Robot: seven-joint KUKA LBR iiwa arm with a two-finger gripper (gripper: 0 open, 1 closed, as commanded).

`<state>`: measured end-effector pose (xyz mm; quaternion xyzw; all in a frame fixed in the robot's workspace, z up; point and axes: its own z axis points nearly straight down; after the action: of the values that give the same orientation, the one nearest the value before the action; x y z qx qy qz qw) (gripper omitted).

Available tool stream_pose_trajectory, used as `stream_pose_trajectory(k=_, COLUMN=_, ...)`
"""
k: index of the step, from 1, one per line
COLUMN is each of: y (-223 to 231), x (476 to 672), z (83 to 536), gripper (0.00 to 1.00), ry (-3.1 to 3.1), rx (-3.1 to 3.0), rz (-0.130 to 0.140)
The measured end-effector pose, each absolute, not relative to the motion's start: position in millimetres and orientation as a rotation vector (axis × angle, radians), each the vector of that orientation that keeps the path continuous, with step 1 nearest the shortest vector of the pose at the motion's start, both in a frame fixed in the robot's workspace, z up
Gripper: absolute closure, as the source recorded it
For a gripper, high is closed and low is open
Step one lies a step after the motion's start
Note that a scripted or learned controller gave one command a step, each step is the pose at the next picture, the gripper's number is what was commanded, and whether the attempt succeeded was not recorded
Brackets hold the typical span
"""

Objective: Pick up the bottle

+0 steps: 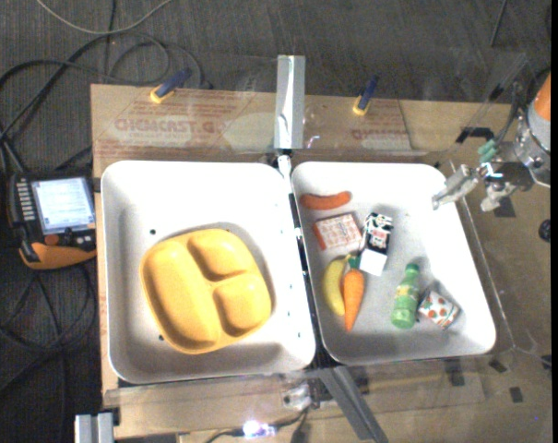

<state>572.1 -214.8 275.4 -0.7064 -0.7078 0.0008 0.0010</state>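
The green bottle (405,296) with a yellow-green cap lies in the right bin (472,247), toward its front right, between a carrot and a small strawberry-patterned box. My gripper (466,195) hovers over the bin's far right rim, well behind and to the right of the bottle. Its fingers (447,190) are spread open with nothing between them.
Also in the right bin are a sausage (326,199), a pink packet (338,232), a black-and-white carton (376,239), a banana (334,286), the carrot (351,295) and the strawberry box (438,310). A yellow divided plate (208,289) fills the left bin (131,201).
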Motion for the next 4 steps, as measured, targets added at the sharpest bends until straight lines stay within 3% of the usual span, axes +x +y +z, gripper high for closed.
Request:
stream_pose_trajectory(k=1, y=-214, x=527.0, z=109, gripper=0.0, ry=-1.828, rx=-2.531, rz=0.0)
stream_pose_trajectory(k=2, y=-199, x=535.2, z=200, gripper=0.0, ry=-2.172, rx=-2.269, rz=0.001)
stream_pose_trajectory(k=3, y=-210, x=489.7, z=103, gripper=0.0, ry=-2.095, rx=-2.337, rz=-0.004)
stream_pose_trajectory(k=4, y=-180, x=487.7, z=92, gripper=0.0, ry=-2.074, rx=-2.385, rz=-0.007)
